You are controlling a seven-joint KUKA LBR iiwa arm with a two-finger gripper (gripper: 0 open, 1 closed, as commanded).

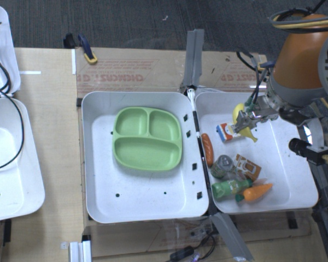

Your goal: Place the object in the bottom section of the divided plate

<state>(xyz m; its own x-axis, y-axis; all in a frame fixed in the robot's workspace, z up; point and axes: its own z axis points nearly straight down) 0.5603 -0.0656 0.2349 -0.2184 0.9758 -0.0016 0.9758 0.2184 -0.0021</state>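
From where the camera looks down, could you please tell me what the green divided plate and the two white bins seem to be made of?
The green divided plate looks like moulded plastic or silicone with a matte finish: uniform pale green, soft rounded dividers, no sharp glare. The white bins appear to be smooth, slightly glossy plastic, judging by their rounded rims and faint sheen; painted metal cannot be ruled out.
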